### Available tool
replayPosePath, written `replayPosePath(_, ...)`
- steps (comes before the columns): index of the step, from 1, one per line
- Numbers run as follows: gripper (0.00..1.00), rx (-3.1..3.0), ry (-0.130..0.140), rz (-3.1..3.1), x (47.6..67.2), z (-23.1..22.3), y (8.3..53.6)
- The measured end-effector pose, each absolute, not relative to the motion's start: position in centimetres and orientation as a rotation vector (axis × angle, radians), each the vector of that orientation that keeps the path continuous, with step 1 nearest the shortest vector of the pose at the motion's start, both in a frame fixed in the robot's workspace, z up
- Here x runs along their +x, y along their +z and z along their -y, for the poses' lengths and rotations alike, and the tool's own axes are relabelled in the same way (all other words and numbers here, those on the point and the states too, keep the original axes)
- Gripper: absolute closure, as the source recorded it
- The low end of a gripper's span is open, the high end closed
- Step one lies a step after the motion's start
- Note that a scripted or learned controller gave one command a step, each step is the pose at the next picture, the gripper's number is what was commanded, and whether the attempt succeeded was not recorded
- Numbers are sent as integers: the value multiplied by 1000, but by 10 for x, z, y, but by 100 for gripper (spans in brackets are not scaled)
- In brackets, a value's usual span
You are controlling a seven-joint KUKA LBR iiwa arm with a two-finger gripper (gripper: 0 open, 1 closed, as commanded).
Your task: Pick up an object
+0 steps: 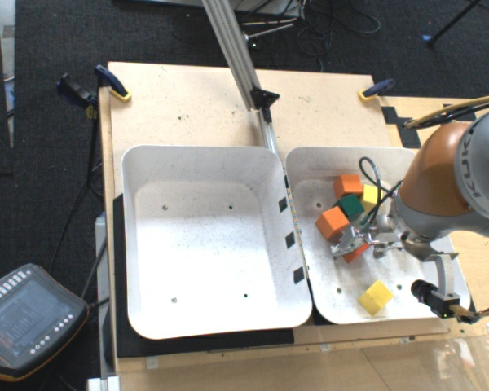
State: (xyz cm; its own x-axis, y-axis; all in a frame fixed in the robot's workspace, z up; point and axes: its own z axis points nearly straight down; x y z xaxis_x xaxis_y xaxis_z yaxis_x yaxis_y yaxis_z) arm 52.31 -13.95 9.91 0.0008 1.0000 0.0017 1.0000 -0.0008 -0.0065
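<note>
Four white letters, "KUKA", mark the arm (448, 182); tool (352, 247) state unclear among blocks (342, 210).

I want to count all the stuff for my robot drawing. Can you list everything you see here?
White bins: 2, white, side by side on the bench.
Orange blocks: 2, orange, right bin, one above the other in the cluster.
Green block: 1, green, between the orange ones.
Yellow blocks: 2, yellow, one alone near the right bin's front, one at the cluster's right edge.
Red piece: 1, red, right under the end effector.
Clamps: 2, blue and yellow, bench's back corners.
Handheld controller: 1, grey, floor at lower left.
Arm: 1, grey and orange, from the right.
End effector: 1, metal, low in the right bin.
</note>
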Motion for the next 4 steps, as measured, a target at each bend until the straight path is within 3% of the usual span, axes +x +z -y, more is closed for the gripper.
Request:
replayPosePath(1, 100, -2222, 0, 2221, 525, 140, 112)
replayPosePath(3, 100, -2222, -6, 2230, 520, 133, 235)
replayPosePath(4, 100, -2221, -2, 2227, 521, 133, 260)
